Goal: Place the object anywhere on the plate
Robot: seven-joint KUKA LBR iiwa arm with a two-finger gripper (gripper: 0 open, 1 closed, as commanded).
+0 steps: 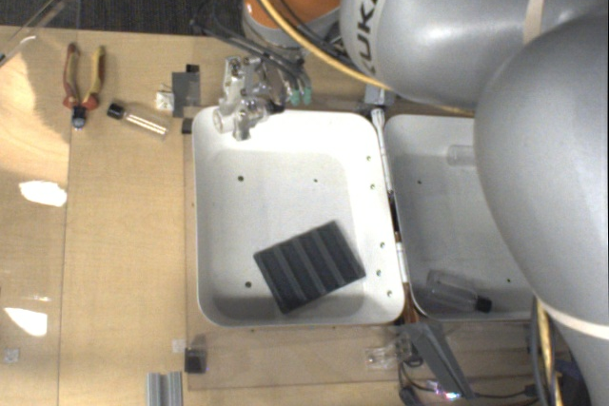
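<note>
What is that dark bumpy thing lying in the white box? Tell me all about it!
The dark ridged block is a flat, roughly rectangular slab, charcoal black, with several raised ridges running along its top. It looks like rubber or foam, though that is hard to tell. It lies flat and turned at a slant on the floor of the left bin, toward the near wall. Nothing else touches it; the gripper is away at the bin's far corner.

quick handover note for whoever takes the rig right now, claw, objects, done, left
Claw: at the far left corner of the left bin, above the rim; open or shut cannot be told, nothing seen in it.
Black ribbed plate: lying flat in the left bin, near its front.
Marker-like pen: in the right bin, near its front, partly under the arm.
Done: nothing on the plate.
Left: pick up the object and place it on the plate.
</note>
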